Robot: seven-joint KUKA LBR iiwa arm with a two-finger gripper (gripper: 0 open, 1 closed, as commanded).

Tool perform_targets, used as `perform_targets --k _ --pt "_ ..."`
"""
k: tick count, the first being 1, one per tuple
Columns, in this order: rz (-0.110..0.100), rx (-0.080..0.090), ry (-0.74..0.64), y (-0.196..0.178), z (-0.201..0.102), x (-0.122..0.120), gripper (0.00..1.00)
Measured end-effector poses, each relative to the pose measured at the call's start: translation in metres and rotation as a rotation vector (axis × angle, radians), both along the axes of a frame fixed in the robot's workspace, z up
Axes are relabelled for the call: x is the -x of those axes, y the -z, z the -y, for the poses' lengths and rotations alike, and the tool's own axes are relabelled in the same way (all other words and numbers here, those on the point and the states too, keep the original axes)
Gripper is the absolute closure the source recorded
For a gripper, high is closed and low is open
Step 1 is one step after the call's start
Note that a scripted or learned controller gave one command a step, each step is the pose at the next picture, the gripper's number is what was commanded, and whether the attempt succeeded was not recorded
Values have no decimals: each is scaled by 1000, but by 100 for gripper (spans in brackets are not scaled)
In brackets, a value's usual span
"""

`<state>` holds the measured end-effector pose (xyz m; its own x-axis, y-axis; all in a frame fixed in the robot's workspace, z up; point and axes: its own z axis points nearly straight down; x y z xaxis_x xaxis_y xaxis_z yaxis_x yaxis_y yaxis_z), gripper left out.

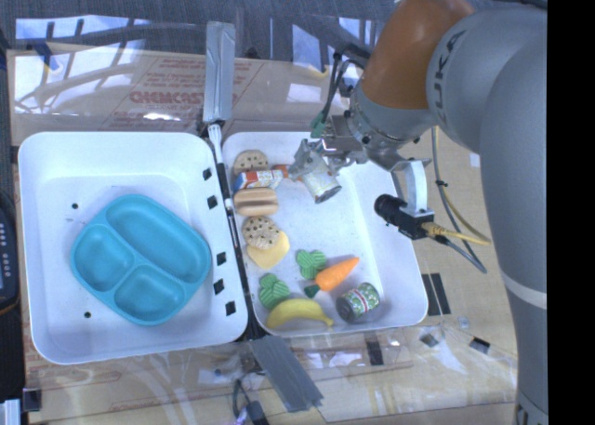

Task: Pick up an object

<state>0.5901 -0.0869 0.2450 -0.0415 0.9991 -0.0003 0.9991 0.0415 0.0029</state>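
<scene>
Fingers [314,175]: hanging over the upper part of the right bin; whether they stand wide or narrow cannot be told, and nothing shows between them.
Arm [483,79]: grey, with its orange band above the fingers, coming in from the right.
Right bin [395,256]: white, under the fingers, holding all the toy food.
Small bottle [263,177]: lying just left of the fingers, close to their tips.
Cookie [249,161]: left of the fingers, above the small bottle.
Hot dog [256,201]: left of and below the fingers.
Carrot [337,272]: well below the fingers, beside a green vegetable [310,262].
Can [359,301]: below the fingers, near the bin's lower edge.
Banana [297,312]: far below the fingers, left of the can.
Left bin [46,163]: far left of the fingers, holding a blue divided plate [139,258].
Worktop [139,88]: beneath both bins.
</scene>
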Motion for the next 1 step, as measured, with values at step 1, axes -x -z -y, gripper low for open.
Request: perform_targets --k 1 --pt "-11 1 61 32 -3 24 100"
